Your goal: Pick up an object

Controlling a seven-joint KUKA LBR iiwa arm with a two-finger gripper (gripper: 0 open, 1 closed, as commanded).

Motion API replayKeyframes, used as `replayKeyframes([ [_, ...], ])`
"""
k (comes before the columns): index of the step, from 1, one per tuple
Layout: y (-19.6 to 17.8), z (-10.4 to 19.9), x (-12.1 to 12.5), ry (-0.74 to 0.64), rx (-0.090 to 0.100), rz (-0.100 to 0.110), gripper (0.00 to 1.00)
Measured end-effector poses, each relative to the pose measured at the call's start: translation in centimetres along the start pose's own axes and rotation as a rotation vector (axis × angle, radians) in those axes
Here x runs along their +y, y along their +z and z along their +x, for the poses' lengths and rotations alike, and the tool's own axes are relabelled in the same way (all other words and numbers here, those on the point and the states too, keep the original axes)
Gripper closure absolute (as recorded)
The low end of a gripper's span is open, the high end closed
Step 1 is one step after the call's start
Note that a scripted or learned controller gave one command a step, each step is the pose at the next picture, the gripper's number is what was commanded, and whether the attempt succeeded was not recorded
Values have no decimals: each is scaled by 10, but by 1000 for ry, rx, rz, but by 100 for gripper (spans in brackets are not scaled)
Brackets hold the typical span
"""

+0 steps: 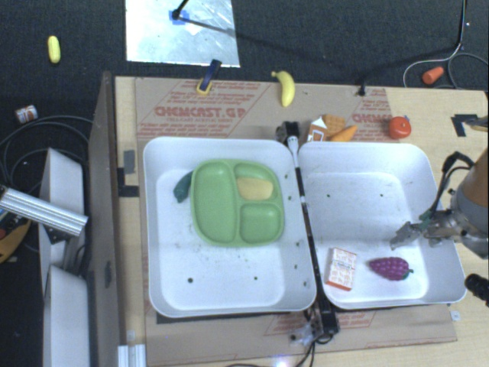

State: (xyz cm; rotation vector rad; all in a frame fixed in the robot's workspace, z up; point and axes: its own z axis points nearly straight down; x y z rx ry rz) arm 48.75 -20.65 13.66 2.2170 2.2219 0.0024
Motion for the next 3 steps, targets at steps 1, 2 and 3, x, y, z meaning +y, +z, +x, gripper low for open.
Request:
replayKeyframes([
  [1, -11, 0, 1, -2, 0, -2, 100],
  [2, -10, 0, 1, -1, 0, -2, 0],
  [3, -71, 2, 0, -2, -1, -2, 0],
])
